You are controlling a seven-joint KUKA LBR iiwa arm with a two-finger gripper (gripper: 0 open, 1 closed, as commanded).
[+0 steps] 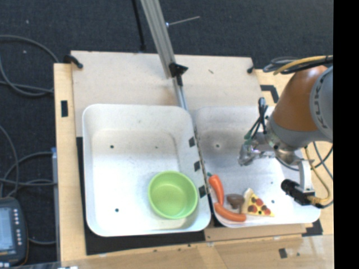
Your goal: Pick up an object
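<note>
I see two carrots (pixel 217 189) (pixel 229 212) at the near left corner of the right bin (pixel 224 122): one runs up-and-down along the wall, the other lies across the front edge. Just beside them sit a small brown piece (pixel 235 200) and a pizza slice (pixel 258 205), its crust toward the far left. A green bowl (pixel 173 194) rests in the left bin (pixel 112 128). My jaws (pixel 247 156) hang above the right bin's middle; I cannot tell their state. The surface (pixel 123 77) is pale board over dark carpet (pixel 67 15).

Grey arm (pixel 300 125), orange band, black cables
</note>
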